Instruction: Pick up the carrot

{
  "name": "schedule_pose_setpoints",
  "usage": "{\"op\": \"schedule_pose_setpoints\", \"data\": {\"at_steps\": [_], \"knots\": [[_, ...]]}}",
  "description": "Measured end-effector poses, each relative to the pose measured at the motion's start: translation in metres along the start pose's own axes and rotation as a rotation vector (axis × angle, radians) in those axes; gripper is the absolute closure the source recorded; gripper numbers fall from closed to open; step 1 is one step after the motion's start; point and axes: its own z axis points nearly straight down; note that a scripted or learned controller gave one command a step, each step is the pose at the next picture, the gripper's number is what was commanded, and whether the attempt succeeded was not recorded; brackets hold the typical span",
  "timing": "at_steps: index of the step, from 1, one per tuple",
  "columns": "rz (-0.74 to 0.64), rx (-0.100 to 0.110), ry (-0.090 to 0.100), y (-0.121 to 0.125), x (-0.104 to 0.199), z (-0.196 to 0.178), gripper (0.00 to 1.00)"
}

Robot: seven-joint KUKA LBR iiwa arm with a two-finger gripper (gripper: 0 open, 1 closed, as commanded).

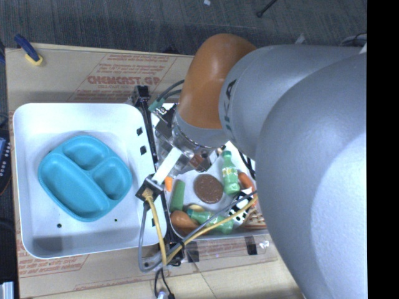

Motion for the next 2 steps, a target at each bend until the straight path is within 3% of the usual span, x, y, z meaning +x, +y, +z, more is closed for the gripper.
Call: {"op": "schedule_pose_setpoints", "data": {"at_steps": [1,2], "knots": [[-0.117,-0.002,-0.003,0.074,-0.072,0.073,1.00],[-0.364,-0.004,0.004,-0.013,0.013,0.072,1.00]]}}
